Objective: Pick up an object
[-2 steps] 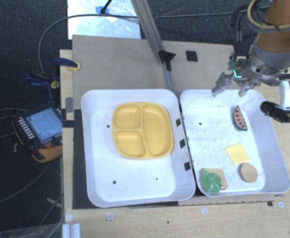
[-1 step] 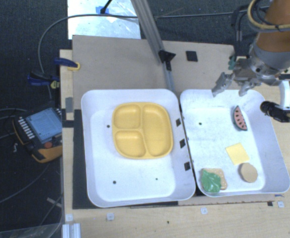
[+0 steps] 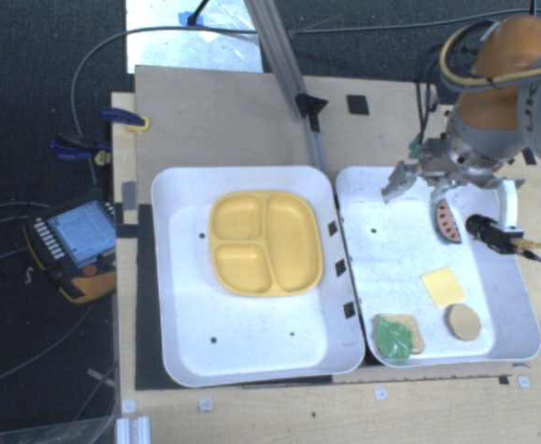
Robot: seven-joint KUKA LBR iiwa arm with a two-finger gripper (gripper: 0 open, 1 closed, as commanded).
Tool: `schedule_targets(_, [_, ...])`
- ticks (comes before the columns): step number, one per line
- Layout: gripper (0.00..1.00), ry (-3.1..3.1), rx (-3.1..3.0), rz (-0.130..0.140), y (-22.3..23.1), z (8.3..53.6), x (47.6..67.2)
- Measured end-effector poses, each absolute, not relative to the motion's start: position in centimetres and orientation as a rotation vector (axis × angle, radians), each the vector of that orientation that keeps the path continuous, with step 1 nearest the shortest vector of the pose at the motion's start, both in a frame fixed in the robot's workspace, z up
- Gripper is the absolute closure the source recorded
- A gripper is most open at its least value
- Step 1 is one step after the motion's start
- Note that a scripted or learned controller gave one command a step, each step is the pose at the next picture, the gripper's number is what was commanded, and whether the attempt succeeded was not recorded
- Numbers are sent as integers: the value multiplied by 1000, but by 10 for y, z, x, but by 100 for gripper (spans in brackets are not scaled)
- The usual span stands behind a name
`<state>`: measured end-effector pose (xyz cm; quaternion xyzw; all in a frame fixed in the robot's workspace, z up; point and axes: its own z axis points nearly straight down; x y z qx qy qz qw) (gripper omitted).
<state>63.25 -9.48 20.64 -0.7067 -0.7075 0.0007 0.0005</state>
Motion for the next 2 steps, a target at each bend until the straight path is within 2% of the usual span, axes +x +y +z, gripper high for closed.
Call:
schedule_targets(1, [0,-2222,-2221,1,-94,166,634])
schedule_targets(2, [0,-2223,-2217,2,-87,105,633])
